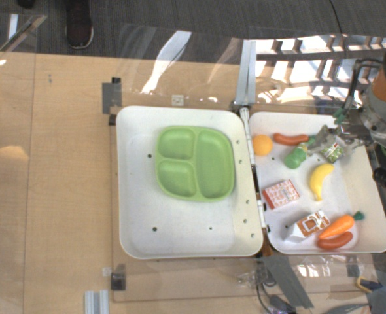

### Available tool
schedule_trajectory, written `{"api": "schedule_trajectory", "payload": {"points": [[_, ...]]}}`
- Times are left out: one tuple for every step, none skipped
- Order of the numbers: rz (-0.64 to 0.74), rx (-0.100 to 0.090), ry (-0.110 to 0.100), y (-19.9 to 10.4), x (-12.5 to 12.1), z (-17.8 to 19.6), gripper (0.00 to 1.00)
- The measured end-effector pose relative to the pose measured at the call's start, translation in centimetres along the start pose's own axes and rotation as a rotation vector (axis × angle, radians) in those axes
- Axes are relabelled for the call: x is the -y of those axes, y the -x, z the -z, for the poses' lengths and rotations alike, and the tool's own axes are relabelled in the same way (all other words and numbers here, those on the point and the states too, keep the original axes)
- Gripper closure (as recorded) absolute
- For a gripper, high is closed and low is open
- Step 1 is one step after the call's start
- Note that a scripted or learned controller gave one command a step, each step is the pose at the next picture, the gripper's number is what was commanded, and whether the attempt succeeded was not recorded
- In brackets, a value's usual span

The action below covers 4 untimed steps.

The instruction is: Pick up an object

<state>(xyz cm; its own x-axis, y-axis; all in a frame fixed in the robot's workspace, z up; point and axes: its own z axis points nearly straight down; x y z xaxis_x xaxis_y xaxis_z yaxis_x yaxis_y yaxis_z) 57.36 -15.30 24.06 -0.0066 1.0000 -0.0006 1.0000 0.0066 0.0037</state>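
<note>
Camera view: metal gripper [328,144], finger state unclear, above glossy curved banana [320,179] and green bottle [297,156].

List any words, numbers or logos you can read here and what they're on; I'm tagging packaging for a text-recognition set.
No text reads clearly.
Flat red-and-white printed box in the right white bin: pattern visible, lettering too blurred.
Small orange-and-white carton: print too small to read.
Small green-and-white packet by the claw: markings illegible.
Green three-compartment plastic plate: no markings visible.
</note>
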Motion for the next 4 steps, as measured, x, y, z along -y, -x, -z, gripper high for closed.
{"api": "schedule_trajectory", "payload": {"points": [[-0.085,0.000,-0.002,3.7,-1.9,-7.9,0.00],[0.008,0.004,0.015,4.9,-1.8,-14.7,0.00],[0.010,0.009,0.025,4.9,-2.1,-13.4,1.00],[-0.213,0.001,0.001,1.3,-8.3,-3.0,1.00]]}}
